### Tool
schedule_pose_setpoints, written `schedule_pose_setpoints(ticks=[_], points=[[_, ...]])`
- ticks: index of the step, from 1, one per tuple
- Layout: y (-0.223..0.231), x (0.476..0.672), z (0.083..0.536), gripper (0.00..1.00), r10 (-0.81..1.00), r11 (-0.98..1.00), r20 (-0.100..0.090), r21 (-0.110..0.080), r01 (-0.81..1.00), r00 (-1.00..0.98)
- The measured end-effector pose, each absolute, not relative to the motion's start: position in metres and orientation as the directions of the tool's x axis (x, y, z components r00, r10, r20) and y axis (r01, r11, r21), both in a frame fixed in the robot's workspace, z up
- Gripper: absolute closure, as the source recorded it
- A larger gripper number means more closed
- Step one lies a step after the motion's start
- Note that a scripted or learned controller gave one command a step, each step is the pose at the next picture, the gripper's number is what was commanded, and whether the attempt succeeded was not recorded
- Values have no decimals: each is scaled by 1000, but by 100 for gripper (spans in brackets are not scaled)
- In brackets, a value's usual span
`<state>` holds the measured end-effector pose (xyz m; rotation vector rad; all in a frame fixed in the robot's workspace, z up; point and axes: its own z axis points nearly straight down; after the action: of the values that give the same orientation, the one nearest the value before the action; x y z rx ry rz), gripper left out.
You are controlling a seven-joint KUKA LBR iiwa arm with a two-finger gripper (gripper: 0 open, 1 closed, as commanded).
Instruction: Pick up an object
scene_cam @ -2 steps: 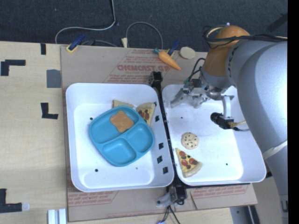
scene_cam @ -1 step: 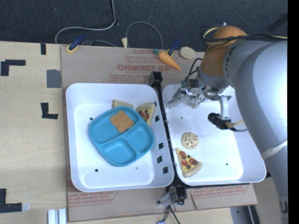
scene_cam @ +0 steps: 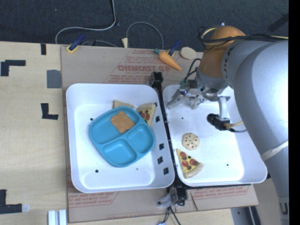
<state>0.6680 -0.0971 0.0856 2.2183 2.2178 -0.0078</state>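
End effector (scene_cam: 187, 96) hanging low over right bin (scene_cam: 234, 165) far corner, fingers too blurred to tell. Cookie (scene_cam: 190, 141), pizza slice (scene_cam: 188, 162) lying near divider. Blue tray (scene_cam: 123, 138) holding toast (scene_cam: 122, 122), half hiding another slice (scene_cam: 147, 111). Carrot (scene_cam: 168, 60) lying behind bins.

We see a bright blue tray (scene_cam: 123, 140) in the white left bin (scene_cam: 77, 125), with a tan-brown slice (scene_cam: 123, 122) on it. Just beyond the tray, one pizza wedge (scene_cam: 147, 111) shows yellow crust and red dots. Right of the tray, in the white right bin (scene_cam: 239, 165), lie a pale cookie (scene_cam: 190, 141) with dark specks and a second yellow, red-dotted pizza wedge (scene_cam: 189, 163). Behind the tray, an orange carrot (scene_cam: 168, 60) rests on brown cardboard (scene_cam: 131, 64) printed red.
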Motion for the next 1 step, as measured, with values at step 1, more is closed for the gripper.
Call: schedule_pose_setpoints(ticks=[1], points=[[-100, 669, 86, 0, 1000, 1, -1, 0, 1000, -1]])
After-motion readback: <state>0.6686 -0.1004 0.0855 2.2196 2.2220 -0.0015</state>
